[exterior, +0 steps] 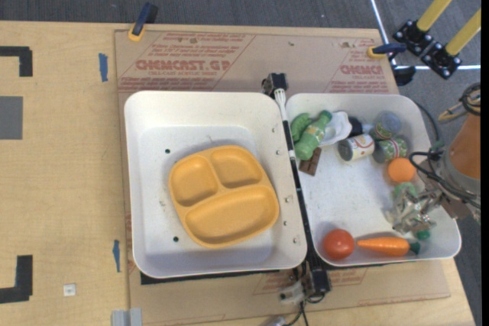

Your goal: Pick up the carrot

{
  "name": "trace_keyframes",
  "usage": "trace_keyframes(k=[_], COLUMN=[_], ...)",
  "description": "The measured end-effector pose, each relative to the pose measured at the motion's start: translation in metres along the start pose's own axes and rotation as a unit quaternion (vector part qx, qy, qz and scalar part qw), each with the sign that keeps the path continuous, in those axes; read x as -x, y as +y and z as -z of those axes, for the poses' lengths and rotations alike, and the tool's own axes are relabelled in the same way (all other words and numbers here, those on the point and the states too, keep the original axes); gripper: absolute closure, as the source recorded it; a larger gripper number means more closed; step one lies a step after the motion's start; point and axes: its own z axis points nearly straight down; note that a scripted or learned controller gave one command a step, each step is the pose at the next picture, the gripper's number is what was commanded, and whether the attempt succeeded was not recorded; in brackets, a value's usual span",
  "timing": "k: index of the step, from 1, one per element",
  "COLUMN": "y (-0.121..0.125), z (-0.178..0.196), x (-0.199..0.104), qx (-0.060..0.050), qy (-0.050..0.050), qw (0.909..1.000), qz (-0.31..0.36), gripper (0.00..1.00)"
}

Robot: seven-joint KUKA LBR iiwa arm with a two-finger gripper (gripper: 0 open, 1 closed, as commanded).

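1. Camera view: carrot (pixel 382 245) lies flat at 5 o'clock of right bin (pixel 348 187), beside tomato (pixel 337 243).
2. Tool (pixel 413 211) just above carrot's green end; grip state can't tell.
3. Not lifted yet; grasp + lift left.

I see my arm reaching in from the right, orange band at the edge, gripper (pixel 413 211) hanging low.

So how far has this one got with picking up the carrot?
Nothing looks done yet: the carrot lies flat along the near wall of the right bin, beside a tomato. The gripper is low in that bin, just above the carrot's green end. Grasping and lifting remain.
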Motion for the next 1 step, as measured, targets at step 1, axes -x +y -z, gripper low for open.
trace_keyframes(k=[1], y=[0.0007], z=[0.0], x=[0.0012], qx=[-0.001], qy=[-0.002], qw=[0.9925], qz=[0.122], gripper=[1.0])
